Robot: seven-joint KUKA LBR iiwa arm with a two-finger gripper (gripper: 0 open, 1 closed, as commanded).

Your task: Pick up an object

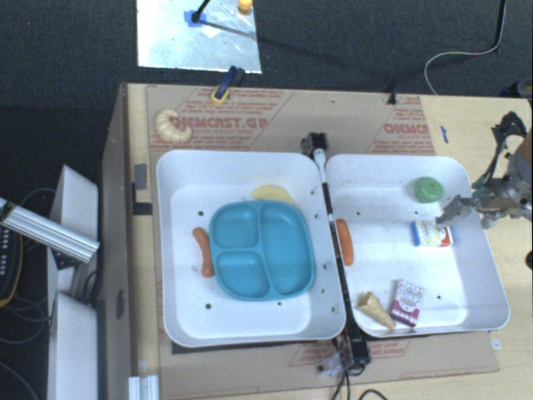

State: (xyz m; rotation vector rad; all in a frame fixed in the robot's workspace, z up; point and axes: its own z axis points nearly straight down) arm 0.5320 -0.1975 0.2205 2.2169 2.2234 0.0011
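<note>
1. A grey KUKA arm reaches in over the right bin [479, 248], its gripper [454, 210] poised just above a small blue-and-white packet [431, 235]; the step in hand looks like the approach before a grasp.
2. Whether the gripper's tips are parted or closed cannot be told at this slant, and nothing shows between them.
3. The packet lies just below the tips; a green round object [428, 190] sits close beside them, toward the bin's far wall.
4. The next move likely calls for a short descent onto the packet, then a firm close.
5. Well away from the tips lie a maroon packet [407, 301], a pale wedge [375, 308] and an orange sausage [345, 240].
6. The left bin [179, 223] holds a blue divided tray [261, 249]; dark carpet surrounds the bench.
</note>
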